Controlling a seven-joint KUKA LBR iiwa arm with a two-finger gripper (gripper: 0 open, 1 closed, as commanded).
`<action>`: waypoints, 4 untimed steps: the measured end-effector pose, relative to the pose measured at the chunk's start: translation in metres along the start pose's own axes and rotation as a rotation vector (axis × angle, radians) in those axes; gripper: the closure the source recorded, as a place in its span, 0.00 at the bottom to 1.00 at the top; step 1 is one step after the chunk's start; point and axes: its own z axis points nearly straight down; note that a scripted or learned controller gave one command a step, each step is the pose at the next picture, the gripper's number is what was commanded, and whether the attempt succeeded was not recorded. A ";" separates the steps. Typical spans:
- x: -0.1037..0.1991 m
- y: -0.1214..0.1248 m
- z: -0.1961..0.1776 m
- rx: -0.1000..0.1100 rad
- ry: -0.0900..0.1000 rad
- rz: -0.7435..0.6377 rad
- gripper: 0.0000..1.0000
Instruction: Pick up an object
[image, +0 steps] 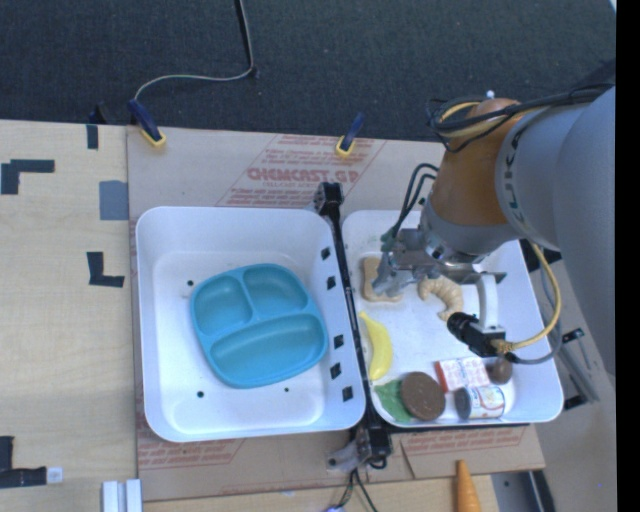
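Camera view: the pincer (398, 268) is lowered in the right white bin (535, 405) over a tan curved pastry-like object (378, 283); its open or closed state cannot be told. A blue divided plastic plate (258, 323) is seen in the left white bin (160, 400).

Red print reading "CHEMCAST" stands on the brown cardboard sheet (290, 172) under the bins.

A cardboard sheet (290, 175) clamped to a pale wooden bench (50, 300), dark carpet (300, 50) beyond.
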 end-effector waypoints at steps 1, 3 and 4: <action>0.000 0.000 0.000 0.001 0.000 0.000 0.00; -0.059 0.071 0.097 -0.007 0.000 0.000 0.00; -0.059 0.092 0.099 -0.003 -0.001 0.000 0.00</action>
